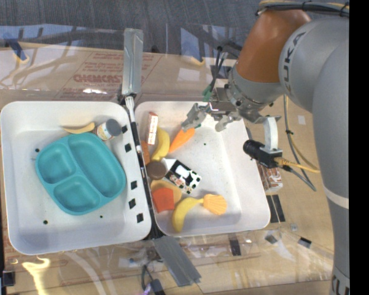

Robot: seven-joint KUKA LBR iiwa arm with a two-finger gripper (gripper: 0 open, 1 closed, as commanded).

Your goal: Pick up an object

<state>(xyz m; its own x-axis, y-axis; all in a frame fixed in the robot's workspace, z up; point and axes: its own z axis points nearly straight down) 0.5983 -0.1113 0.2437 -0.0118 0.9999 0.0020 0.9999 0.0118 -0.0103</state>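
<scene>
My gripper (209,118) hovers over the back of the right bin (242,177), fingers spread open with nothing between them. Its left fingertip (194,114) is just above the top end of an orange carrot (180,140), which lies tilted on the bin floor. Beside the carrot are a yellow banana (161,145) and a slim red-and-white box (152,129). Nearer the front lie a black-and-white toy (185,176), a brown round piece (155,169), a red block (163,198), a second banana (183,211) and an orange shell-shaped piece (215,204).
The left bin (15,214) holds a teal divided plate (80,172), a pale banana-shaped piece (78,128) and a small can (110,129). A divider with black clips (137,171) separates the bins. The right half of the right bin's floor is bare.
</scene>
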